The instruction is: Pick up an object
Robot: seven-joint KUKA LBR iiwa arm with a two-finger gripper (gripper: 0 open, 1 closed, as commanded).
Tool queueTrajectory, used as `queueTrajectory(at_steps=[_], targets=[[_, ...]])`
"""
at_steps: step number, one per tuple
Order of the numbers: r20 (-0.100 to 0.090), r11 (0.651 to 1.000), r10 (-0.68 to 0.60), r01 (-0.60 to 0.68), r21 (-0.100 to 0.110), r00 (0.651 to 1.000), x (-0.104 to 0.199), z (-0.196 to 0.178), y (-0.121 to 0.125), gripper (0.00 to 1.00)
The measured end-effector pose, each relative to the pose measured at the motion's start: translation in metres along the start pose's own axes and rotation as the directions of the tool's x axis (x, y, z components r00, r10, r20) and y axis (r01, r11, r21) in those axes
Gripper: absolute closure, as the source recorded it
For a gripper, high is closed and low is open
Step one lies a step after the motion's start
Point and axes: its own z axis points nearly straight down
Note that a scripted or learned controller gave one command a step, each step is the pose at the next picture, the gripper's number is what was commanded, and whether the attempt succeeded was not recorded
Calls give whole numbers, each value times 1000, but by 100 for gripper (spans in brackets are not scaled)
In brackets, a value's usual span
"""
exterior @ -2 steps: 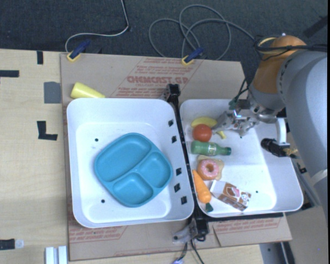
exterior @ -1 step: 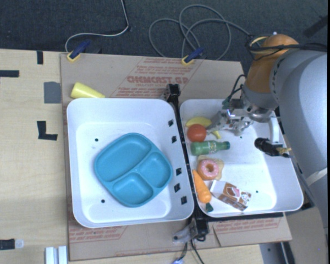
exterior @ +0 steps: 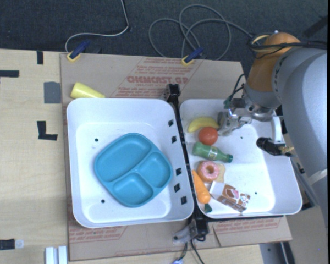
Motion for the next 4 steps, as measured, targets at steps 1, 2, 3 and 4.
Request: queueTrajectory(at_steps=[1, 2, 3, 4], targets=[[-1, 1000, 1, -1, -2, 1000, 1, 0, 0, 0], [-27, 1000, -11, 10, -10, 1000, -23, 10, 6, 0], [-23, 1000, -12, 11, -19, 1000, -49, 6, 7, 0], [-11, 998, -16, 16, -59, 1000, 27, 6, -11, 0]])
